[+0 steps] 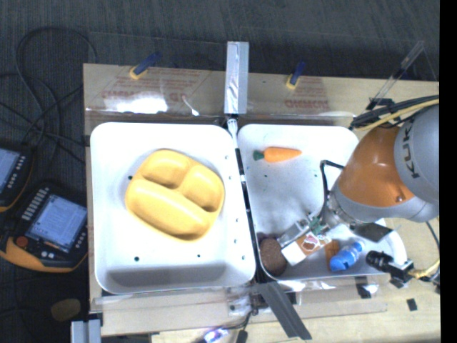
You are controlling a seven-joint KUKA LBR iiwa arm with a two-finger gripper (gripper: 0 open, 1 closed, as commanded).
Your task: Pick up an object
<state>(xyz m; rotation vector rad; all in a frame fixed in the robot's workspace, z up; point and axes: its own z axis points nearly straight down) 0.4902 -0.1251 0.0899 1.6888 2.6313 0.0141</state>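
Observation:
The right bin (285, 191) holds an orange carrot (280, 153) near its far edge. At its near edge lie a brown ball (270, 254), a small white box (293, 251), an orange-and-white packet (312, 245) and a blue object (344, 256). My gripper (308, 229) is low over the near part of this bin, just above the white box and the packet. The grey and orange wrist (375, 177) hides the bin's right side. Nothing is visibly lifted off the bin floor.
A large yellow bread-shaped object (174, 193) lies in the middle of the left bin (100, 191). A ridge (243, 191) divides the two bins. Black cables (389, 109) run along the arm at the far right. Handheld controllers (43, 224) sit on the floor to the left.

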